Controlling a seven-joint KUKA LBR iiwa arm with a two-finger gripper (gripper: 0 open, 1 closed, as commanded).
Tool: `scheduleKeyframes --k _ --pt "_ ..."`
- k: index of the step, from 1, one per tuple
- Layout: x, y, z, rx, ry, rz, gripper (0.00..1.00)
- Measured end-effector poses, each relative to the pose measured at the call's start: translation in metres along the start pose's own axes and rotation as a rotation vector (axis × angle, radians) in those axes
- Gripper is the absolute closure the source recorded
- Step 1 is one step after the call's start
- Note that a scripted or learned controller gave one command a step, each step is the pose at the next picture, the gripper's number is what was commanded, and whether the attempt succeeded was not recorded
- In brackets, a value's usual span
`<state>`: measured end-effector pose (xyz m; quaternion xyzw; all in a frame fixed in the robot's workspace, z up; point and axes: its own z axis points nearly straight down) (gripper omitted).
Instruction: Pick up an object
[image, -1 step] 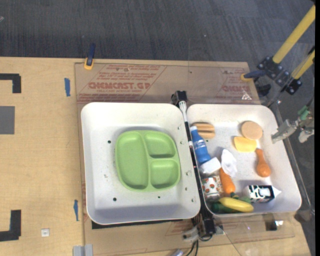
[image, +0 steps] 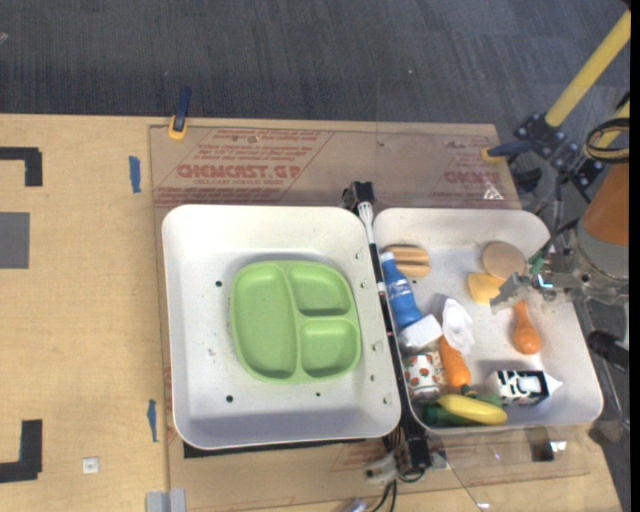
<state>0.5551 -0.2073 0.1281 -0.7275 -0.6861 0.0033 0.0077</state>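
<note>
The right bin (image: 570, 400) holds several small objects. Among them are a blue bottle with a white cap (image: 402, 298), a tan bun (image: 406, 260), a tan disc (image: 503, 258) and a yellow wedge (image: 483, 289). There is also an orange carrot-shaped piece (image: 526, 331), a white crumpled item (image: 458, 322), a second orange piece (image: 454, 364), a red-spotted cup (image: 422, 371), a banana (image: 472, 408) and a black-and-white box (image: 522, 385). My gripper (image: 524, 283) hangs low over the bin's right side, just above the orange carrot-shaped piece and beside the yellow wedge. Nothing is visibly held.
The left bin (image: 190, 330) carries a green divided plate (image: 296, 320). A black-and-white divider bar (image: 372, 250) runs between the bins. The arm's body (image: 610, 250) comes in over the right bin's rim, and a yellow pole (image: 590, 70) stands at the upper right.
</note>
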Motion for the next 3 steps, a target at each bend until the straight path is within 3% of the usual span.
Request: scheduleKeyframes --k 1,2,3 --pt "0.008 -0.002 0.032 -0.019 -0.006 0.087 0.00" --pt "0.009 -0.002 0.023 -0.020 -0.007 0.087 1.00" --pt "0.076 -0.033 -0.043 -0.018 -0.002 0.170 1.00"
